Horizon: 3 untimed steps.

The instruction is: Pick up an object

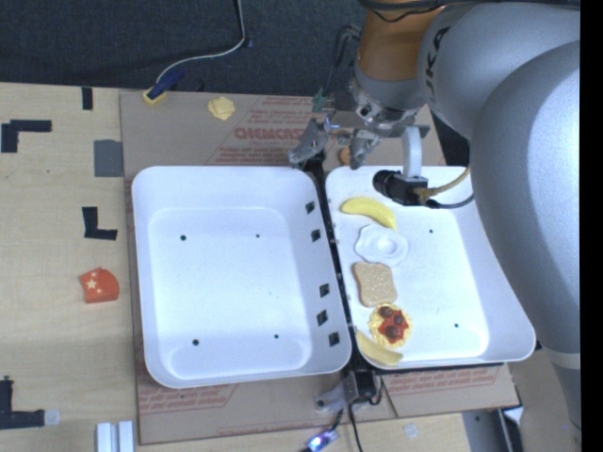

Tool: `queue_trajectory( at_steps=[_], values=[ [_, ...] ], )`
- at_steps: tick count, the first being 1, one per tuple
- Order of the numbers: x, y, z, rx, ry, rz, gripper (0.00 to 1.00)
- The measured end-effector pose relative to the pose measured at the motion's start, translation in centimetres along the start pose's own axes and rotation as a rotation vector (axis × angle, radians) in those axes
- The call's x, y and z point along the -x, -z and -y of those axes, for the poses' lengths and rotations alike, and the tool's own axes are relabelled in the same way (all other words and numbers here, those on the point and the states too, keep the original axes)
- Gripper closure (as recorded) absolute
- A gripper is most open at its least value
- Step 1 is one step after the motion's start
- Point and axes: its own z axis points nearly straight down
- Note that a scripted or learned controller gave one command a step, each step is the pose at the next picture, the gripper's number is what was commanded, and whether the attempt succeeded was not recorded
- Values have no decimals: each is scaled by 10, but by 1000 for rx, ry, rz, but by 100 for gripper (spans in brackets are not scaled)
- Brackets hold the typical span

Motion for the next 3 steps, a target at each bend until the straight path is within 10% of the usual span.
queue_trajectory(
  at_steps=[1,3],
  values=[
    [5,7,1,-4,-5,3,100],
    [-1,227,33,7,-5,2,100]
  ],
)
